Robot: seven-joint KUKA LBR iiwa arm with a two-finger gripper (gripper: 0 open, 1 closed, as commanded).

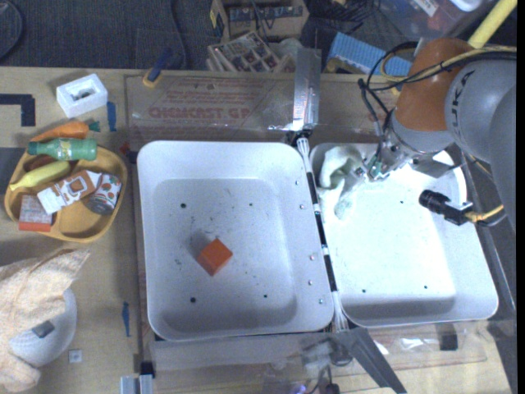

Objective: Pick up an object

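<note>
From my remote seat I am scanning across from the left: a yellow bowl (66, 220) is sitting off the bins at about nine o'clock, heaped with toy food and packets, well apart from the work area and likely parked there as spare stock. Next I am seeing the left bin (164, 171), and in it an orange block (216, 255) is lying alone on the floor, a little toward seven o'clock of the bin's middle, turned cornerwise; it is sitting free of the walls, which I am judging makes it an easy candidate for the pick. Moving on, the right bin (459, 302) is butting against the left one along their shared rim, and a pale, crumpled object (336, 175) is lying in its corner at about ten o'clock, close against the wall. The gripper (376, 169) is hanging just beside that pale thing, on its three o'clock side, with the arm (459, 97) reaching in from one o'clock, so I am guessing the program is aiming there; whether the fingers are spread or closed, I cannot tell, and I am seeing nothing clearly held
</note>
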